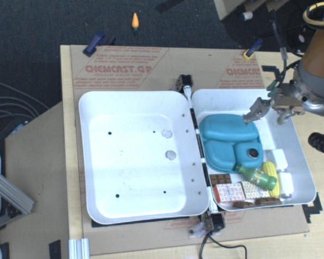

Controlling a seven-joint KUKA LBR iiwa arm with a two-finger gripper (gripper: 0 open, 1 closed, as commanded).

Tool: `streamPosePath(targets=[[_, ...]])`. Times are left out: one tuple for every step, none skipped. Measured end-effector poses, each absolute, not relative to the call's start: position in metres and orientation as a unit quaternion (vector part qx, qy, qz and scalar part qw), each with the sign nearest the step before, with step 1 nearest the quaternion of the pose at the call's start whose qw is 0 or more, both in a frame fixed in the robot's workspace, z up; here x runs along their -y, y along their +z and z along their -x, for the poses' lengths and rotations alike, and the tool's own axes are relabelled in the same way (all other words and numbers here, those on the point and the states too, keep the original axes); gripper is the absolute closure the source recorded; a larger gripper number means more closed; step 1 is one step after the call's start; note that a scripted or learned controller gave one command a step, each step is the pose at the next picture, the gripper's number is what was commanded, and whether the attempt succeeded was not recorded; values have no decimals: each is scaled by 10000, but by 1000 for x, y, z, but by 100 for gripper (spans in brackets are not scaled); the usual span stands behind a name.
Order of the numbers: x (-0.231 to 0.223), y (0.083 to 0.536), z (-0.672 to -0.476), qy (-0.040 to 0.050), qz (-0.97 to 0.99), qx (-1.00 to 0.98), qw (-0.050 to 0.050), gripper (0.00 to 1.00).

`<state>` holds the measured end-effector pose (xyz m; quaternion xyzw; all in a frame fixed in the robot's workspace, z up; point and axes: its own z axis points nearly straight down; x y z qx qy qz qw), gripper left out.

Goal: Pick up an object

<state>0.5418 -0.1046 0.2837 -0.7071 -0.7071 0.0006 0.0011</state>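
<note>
Your gripper hung over the far right part of the right bin, above its contents. Fingers spread apart, nothing between them: released.

Everything pickable sat in that right bin. A big blue container took the middle, just below and left of the gripper. At the near end lay a green bottle, tilted across a yellow corn cob, with a patterned box touching both. That crowding, I judged, made the near end awkward for a clean grasp.

The left bin held two small round discs, well apart from the arm.

You looked placed for a descent near the container's far edge.
</note>
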Motion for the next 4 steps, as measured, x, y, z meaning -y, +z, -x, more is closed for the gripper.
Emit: streamPosePath(targets=[[153,184,-545,3,7072,7071,6,0],[170,100,-531,-3,7071,7071,0,0],[196,89,-591,-10,7062,7080,34,0],[221,84,-618,127,7020,7113,325,0]])
